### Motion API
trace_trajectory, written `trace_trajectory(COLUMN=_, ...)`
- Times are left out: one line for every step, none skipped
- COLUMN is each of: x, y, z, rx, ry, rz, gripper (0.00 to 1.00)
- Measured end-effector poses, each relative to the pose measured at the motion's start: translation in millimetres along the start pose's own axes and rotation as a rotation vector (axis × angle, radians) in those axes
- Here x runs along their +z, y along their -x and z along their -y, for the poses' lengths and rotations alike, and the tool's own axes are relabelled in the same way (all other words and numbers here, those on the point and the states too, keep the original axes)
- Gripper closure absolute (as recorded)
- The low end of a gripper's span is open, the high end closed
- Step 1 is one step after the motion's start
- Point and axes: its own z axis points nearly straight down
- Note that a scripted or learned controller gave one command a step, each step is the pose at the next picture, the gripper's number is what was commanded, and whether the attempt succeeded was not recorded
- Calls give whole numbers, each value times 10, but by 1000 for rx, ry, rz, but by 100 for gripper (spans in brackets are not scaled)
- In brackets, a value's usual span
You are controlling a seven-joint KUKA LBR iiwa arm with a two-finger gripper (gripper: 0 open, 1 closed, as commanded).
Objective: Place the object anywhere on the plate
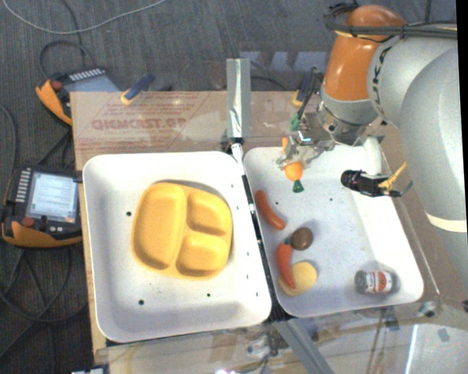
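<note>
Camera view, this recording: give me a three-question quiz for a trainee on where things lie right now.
1. True or false: the yellow plate lies in the left bin.
2. Which item lies nearest the right bin's front right corner?
A. the sausage
B. the small can
C. the brown ball
3. Fill in: the pincer is above the right bin's ____ part, with a small orange item at its tips.

Key
1. True; it has three compartments.
2. B
3. Far. Whether the orange item is actually gripped cannot be told.
</note>
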Motion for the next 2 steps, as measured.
trace_trajectory(x=-51, y=-1055, z=319, rx=-110, ry=14, rz=-3, gripper=100)
trace_trajectory(x=-34, y=-1724, z=379, rx=-277, ry=14, rz=-1, gripper=100)
